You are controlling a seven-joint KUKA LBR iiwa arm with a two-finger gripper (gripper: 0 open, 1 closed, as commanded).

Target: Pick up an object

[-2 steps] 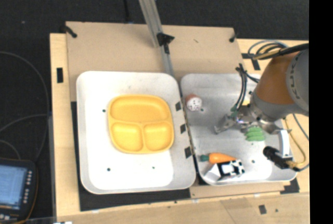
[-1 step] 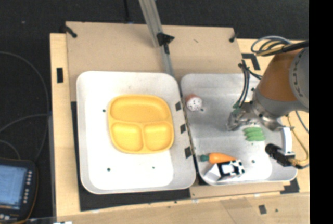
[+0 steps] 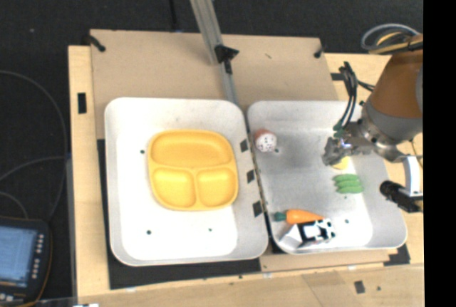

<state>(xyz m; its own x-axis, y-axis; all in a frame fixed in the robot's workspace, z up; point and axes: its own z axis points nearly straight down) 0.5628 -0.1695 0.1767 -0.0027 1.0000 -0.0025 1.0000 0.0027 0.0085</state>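
Progress on the pick appears slight, as nothing is seen lifted from either bin. The gripper (image 3: 336, 154) is positioned low over the right bin (image 3: 299, 120), near its right side, just above a pale yellow item (image 3: 345, 164) and a green pea pod (image 3: 348, 184). Whether the hand is released or clenched cannot be told at this scale, and no object is seen in its grasp. A carrot (image 3: 303, 216) and a black-and-white object (image 3: 313, 231) are lying at the bin's near edge, and a small white-and-red ball (image 3: 266, 142) is resting near the left wall. A yellow divided plate (image 3: 192, 169) is set in the left bin (image 3: 128, 227). The grasp and lift are judged to remain undone, with the yellow item or pea pod the likeliest target.
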